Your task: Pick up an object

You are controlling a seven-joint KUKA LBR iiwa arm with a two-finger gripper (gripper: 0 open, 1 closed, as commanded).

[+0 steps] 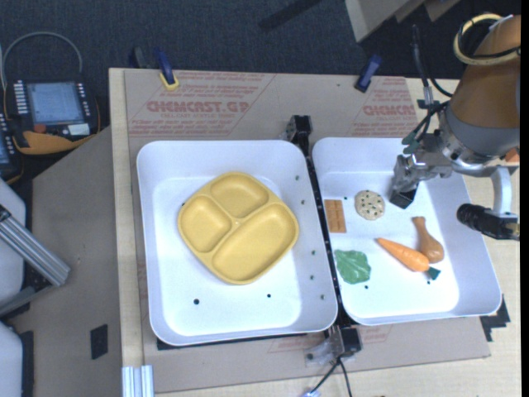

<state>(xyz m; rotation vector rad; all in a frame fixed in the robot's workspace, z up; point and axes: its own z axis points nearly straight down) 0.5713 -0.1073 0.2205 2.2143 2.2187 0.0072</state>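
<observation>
Five foods [369, 205] in right bin [397, 296], one plate [238, 226] in left bin [165, 180]; hand [402, 194] grip unclear

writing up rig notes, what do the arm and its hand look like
The arm is thick and rounded, with a broad orange band above a grey wrist section. Its hand is a small, boxy piece of grey and dark metal, much narrower than the arm.

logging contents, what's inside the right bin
The right bin holds a cookie, a wafer, a green leaf, a carrot and a drumstick. The gripper hangs over its far part, hiding the floor beneath.
</observation>
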